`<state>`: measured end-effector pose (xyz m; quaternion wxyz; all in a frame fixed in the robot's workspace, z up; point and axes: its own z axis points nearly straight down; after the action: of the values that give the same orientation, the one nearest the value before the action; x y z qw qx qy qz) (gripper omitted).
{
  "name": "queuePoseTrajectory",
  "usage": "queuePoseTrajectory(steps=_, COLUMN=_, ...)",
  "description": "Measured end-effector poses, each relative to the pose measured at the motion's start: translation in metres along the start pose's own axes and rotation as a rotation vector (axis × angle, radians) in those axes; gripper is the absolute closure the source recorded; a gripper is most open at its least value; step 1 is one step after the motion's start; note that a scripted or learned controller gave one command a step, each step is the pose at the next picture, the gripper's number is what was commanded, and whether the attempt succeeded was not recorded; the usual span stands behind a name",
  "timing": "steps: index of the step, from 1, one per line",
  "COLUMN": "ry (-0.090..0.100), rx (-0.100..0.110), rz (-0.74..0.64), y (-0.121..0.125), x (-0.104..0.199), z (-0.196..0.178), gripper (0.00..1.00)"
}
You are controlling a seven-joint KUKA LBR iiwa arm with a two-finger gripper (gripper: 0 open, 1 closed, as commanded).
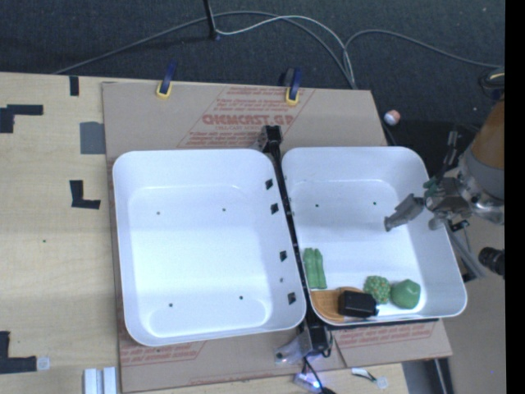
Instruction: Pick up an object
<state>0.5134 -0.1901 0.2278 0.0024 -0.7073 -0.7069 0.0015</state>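
My fingers (408, 213) hang open and empty over the right bin (353, 171). Near its front edge lie a green bean pod (314, 268), a broccoli floret (377, 288) and a green pepper (405, 293): probably light, stiff plastic. I'd pinch the pod across its width.

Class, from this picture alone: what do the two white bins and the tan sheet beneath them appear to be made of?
The two shallow white bins look like moulded plastic: smooth, slightly glossy, with rounded corners and rims. The tan sheet beneath them looks like matte cardboard, judging by its flat brown face and red printed lettering, though thin board is possible.
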Motion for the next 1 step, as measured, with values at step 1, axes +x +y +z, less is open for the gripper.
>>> queuePoseTrajectory(steps=1, ry=-0.001, rx=-0.005, rz=-0.001, y=0.0012, x=0.0001, z=-0.0024, gripper=0.00)
